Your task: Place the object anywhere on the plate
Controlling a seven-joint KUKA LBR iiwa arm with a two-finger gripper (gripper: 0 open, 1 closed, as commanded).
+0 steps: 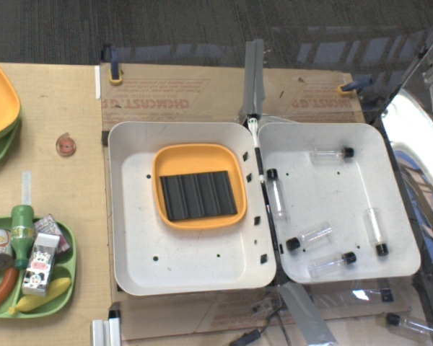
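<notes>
An orange plate (pixel 199 186) sits in the left bin (pixel 130 265), with a dark ribbed block (pixel 199 195) lying on it. The right bin (pixel 390 193) holds five clear tubes with black caps: one far (pixel 332 153), one by the left wall (pixel 274 192), one at right (pixel 375 231), two near (pixel 309 238) (pixel 332 263). The gripper's state cannot be told.

Dark ridged block (pixel 199 195) on orange plate (pixel 199 156), left bin (pixel 130 215)

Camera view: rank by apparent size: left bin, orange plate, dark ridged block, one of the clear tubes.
1. left bin
2. orange plate
3. dark ridged block, lying on the plate
4. clear tube at the right bin's left wall; all tubes look alike in size.
</notes>
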